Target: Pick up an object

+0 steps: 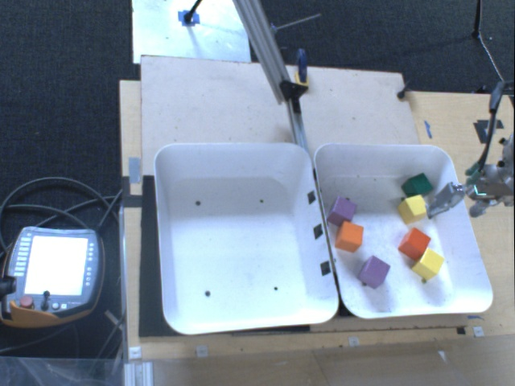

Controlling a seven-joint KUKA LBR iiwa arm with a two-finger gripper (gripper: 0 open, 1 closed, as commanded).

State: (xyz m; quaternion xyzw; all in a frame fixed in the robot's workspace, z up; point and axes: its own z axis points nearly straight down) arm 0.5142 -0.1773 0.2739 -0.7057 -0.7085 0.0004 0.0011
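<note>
Several small blocks lie in the right bin [475, 296]. A green block [417, 185] sits near the far right, and a yellow block [412, 208] is just in front of it. A purple block [344, 211] and an orange block [349, 236] lie near the left wall. Toward the front are a red-orange block [414, 244], a second yellow block [428, 264] and a second purple block [374, 271]. My gripper [439, 201] reaches in from the right edge, its tip right beside the upper yellow block and just below the green one. Nothing can be seen held in it.
The left bin [169, 240] stands beside the right one, with only a narrow divider between them. A slanted metal pole [261, 34] crosses the back of the bench. A teach pendant [52, 272] lies off the bench at the left.
</note>
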